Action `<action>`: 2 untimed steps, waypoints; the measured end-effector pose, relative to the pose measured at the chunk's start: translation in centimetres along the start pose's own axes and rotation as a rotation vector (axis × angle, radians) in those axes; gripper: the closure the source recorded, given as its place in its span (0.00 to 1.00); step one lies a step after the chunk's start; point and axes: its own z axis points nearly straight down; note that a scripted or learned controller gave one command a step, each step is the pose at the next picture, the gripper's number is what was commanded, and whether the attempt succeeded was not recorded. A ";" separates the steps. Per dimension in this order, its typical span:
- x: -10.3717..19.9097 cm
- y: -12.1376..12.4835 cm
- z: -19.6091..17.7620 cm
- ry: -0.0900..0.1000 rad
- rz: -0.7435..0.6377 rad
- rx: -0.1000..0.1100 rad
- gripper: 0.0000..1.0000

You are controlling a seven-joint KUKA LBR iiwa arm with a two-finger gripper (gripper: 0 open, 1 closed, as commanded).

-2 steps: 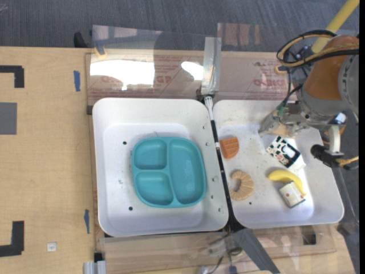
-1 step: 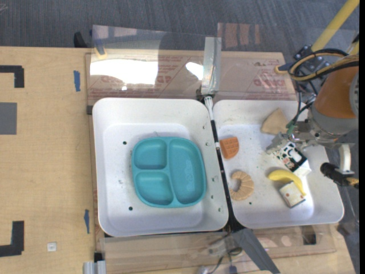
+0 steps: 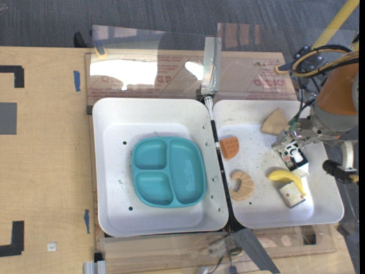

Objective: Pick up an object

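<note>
The end effector (image 3: 291, 153) hangs low in the right bin (image 3: 325, 213), and I cannot tell its state or whether anything is gripped. Just beside it lies a banana (image 3: 285, 177), with a tan wedge (image 3: 275, 121), an orange waffle piece (image 3: 230, 147) and a ring-shaped pastry (image 3: 242, 185) farther out. Nothing looks lifted, so the pick seems unfinished. The left bin (image 3: 108, 170) carries 1 teal divided plate (image 3: 169, 170).

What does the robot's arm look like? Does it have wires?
The arm is chunky and round, grey with an orange band above the wrist. Yellow and black cables loop beside it. Its gripper is small, black and white with silvery metal parts.
</note>
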 end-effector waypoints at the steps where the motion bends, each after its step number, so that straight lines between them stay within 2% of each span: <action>1: 5.2 3.6 -13.3 0.000 -0.008 -0.010 1.00; 2: 12.1 0.9 -8.4 0.005 -0.009 0.013 1.00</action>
